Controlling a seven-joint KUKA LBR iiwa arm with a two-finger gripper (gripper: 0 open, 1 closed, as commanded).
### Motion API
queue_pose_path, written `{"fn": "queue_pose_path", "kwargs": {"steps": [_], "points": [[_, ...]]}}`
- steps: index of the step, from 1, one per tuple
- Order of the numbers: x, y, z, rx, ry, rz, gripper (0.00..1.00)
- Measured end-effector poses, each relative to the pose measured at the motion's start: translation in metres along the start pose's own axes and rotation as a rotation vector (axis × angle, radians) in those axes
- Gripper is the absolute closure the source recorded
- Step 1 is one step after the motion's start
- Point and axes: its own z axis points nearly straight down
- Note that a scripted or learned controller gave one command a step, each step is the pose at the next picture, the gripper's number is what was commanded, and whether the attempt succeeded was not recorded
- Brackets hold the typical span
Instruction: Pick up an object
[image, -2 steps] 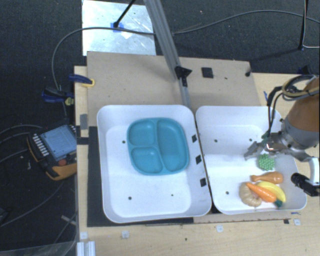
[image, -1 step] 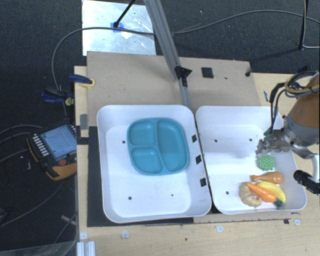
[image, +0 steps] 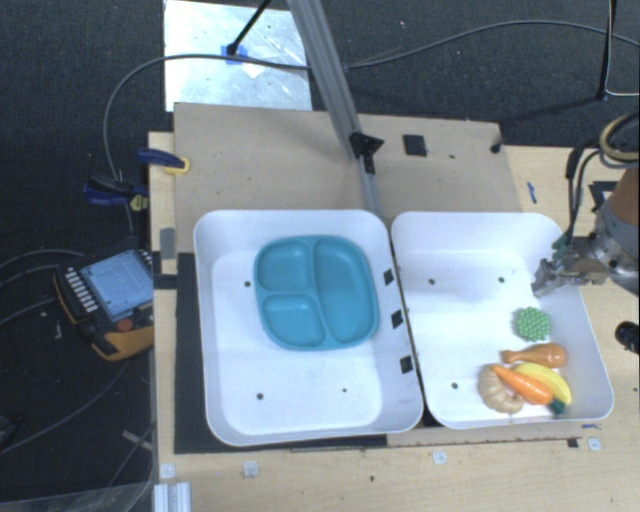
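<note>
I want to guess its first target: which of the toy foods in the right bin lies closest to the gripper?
The green round toy. It sits alone just below the gripper, while the drumstick, banana, carrot and tan piece cluster farther toward the bin's front corner.

White bins: two, side by side — left bin (image: 225, 400), right bin (image: 450, 240).
Blue divided plates: one (image: 316, 292), three compartments, in the left bin.
Toy foods: five, all in the right bin's near right corner — one green bumpy ball (image: 532, 323), one drumstick (image: 537, 355), one carrot (image: 524, 383), one banana (image: 546, 381), one tan pastry-like piece (image: 497, 392).
</note>
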Motion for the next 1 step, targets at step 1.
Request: {"fn": "queue_pose_path", "kwargs": {"steps": [1], "points": [[-0.0002, 0.0014, -0.0181, 0.003, 0.001, -0.001, 1.00]]}}
